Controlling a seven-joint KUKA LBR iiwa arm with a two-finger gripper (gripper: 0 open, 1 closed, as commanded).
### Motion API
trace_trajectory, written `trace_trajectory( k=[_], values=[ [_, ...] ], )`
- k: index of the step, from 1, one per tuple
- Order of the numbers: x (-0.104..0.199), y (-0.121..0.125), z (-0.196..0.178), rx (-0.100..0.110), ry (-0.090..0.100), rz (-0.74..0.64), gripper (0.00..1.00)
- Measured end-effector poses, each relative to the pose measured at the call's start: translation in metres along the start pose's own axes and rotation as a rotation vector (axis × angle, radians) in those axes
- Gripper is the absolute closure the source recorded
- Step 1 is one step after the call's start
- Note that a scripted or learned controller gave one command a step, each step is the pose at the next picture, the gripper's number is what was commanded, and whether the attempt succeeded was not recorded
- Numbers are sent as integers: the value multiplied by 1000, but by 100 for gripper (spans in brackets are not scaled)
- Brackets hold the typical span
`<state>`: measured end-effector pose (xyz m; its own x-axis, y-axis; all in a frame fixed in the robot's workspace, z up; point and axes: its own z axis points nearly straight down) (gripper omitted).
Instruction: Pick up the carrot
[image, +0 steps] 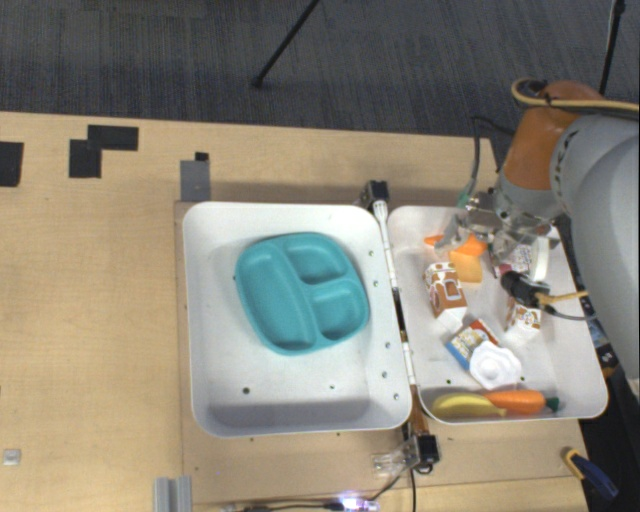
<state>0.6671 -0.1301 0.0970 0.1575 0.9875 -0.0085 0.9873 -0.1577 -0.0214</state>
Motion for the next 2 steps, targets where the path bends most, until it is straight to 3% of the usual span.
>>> trace_trajectory(
  k=[1,2],
  values=[
    [-8,-4,10,-28,6,-164,0],
    [-8,-5,0,-16,4,-168,100]
  ],
)
